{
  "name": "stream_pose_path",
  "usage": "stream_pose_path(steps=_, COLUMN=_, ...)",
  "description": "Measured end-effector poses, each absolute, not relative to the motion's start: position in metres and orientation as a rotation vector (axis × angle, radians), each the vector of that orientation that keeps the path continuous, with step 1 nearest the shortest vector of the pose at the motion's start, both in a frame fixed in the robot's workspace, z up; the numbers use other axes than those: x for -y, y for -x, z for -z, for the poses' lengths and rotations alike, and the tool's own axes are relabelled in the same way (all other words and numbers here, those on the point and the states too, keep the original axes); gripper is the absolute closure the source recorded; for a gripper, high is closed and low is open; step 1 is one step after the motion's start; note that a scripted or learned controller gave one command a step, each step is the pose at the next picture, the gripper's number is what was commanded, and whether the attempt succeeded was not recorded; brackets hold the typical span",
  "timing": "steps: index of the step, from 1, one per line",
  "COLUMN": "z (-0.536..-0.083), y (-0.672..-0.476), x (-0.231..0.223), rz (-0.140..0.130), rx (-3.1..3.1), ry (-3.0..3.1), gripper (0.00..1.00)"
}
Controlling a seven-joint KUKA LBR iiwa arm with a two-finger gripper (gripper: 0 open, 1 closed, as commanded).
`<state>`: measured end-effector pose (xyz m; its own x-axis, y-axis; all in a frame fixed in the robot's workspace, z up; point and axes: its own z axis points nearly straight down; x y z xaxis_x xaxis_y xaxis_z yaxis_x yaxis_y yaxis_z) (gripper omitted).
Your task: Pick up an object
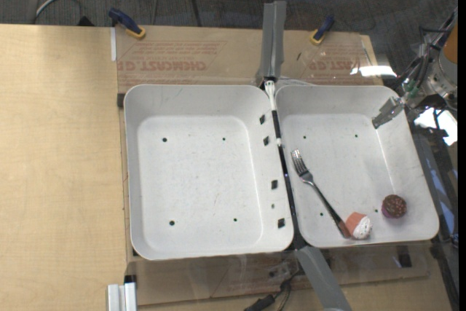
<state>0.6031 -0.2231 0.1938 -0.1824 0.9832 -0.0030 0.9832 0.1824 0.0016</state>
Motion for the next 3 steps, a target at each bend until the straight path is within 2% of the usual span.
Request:
stream_pose_path(steps=1, z=-0.098, y=-0.511, x=0.217, rz=-0.003, rx=-2.348, ry=-2.106, gripper=0.00)
stream_pose_path(steps=2, z=-0.091, y=-0.580, x=0.159, rz=0.003, rx=-2.062, ry=-2.371, gripper=0.00)
stream_pose_path(steps=3, z=-0.096, y=-0.490, x=0.176, rz=0.003, rx=-2.071, ry=-2.365, gripper=0.00)
